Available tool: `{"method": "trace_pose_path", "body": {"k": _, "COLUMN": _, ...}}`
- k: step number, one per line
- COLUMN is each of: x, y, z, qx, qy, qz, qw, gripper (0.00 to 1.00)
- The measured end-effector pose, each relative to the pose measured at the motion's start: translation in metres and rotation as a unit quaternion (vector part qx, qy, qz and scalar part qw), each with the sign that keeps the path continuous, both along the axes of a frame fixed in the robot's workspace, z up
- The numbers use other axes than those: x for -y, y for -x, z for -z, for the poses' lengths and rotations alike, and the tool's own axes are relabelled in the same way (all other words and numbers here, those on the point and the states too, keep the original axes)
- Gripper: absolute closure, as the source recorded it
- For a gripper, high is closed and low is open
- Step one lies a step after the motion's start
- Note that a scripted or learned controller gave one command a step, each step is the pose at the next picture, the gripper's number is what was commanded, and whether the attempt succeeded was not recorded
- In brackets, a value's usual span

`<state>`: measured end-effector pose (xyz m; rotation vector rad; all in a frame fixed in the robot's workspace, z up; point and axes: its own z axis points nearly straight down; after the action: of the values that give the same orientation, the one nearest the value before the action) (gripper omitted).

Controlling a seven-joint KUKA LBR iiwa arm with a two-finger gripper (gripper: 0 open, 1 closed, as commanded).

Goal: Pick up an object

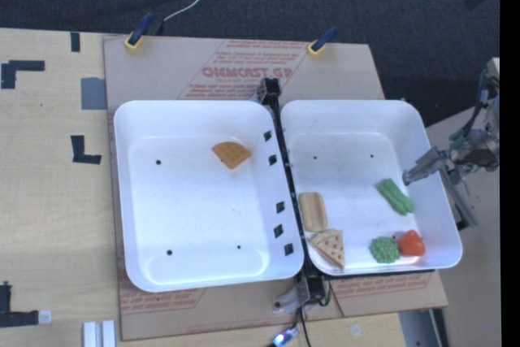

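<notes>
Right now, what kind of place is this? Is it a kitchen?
Probably not a kitchen, more likely a robot test bench. Two white bins sit clamped on a board, what look like toy foods such as a green piece lie inside, and a gripper reaches in.

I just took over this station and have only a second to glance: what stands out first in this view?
The bright toy food clustered in the right bin: a red piece beside a green bushy one in the near right corner, a green pod above them. The gripper sits at that bin's right rim, close to the pod. In the left bin, an orange cracker lies alone.
</notes>
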<state>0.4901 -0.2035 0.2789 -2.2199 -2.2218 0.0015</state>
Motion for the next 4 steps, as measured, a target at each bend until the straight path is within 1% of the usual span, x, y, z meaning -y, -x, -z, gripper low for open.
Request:
{"method": "trace_pose_path", "body": {"k": 1, "x": -0.119, "y": 0.006, "z": 0.029, "qx": -0.002, "qy": -0.0024, "qz": -0.006, "qw": 1.0000, "gripper": 0.00}}
{"method": "trace_pose_path", "body": {"k": 2, "x": -0.177, "y": 0.005, "z": -0.077, "qx": 0.006, "qy": -0.0010, "qz": -0.004, "qw": 1.0000, "gripper": 0.00}}
{"method": "trace_pose_path", "body": {"k": 3, "x": -0.232, "y": 0.008, "z": 0.007, "qx": -0.004, "qy": -0.0003, "qz": -0.003, "qw": 1.0000, "gripper": 0.00}}
{"method": "trace_pose_path", "body": {"k": 4, "x": -0.120, "y": 0.006, "z": 0.039, "qx": -0.002, "qy": 0.0013, "qz": 0.005, "qw": 1.0000, "gripper": 0.00}}
